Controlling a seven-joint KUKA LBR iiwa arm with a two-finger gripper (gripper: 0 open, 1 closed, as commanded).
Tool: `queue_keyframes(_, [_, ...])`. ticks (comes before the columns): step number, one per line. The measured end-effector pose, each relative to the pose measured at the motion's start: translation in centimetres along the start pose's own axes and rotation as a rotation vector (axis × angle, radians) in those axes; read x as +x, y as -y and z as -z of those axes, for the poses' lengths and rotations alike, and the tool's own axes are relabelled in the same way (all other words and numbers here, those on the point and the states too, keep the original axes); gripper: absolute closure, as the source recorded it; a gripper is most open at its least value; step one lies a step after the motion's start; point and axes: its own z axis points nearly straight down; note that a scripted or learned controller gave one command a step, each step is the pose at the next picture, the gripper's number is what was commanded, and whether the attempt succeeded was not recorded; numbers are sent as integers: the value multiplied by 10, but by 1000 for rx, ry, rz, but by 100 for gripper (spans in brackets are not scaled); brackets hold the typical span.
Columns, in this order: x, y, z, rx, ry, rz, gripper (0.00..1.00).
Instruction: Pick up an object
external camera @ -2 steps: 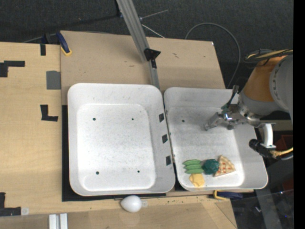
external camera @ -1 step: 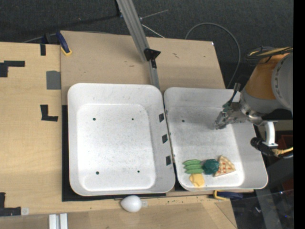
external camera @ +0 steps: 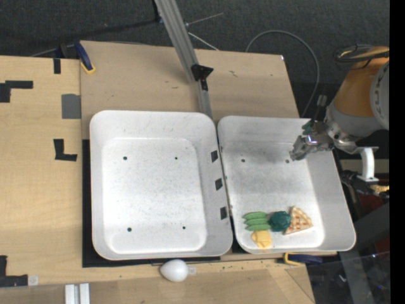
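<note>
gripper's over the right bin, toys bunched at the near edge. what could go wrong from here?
1. The pizza slice toy, dark green toy, green pods and yellow piece touch one another, so a grasp may catch two or nudge the others.
2. They sit against the right bin near wall, which could block a finger.
3. The gripper is at the far right side, well away from the cluster.

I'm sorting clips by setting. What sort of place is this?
Likely a robotics lab bench: a plywood bench with taped markers, two white bins side by side, toy food in the right one, and a robot gripper above it.
</note>
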Motion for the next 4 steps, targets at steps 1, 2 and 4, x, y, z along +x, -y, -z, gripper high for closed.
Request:
queue_keyframes(1, [5, 0, 43, 0, 0, 0, 100])
queue_keyframes(2, [5, -1, 86, 0, 0, 0, 100])
queue_keyframes(4, [109, 28, 104, 5, -4, 5, 100])
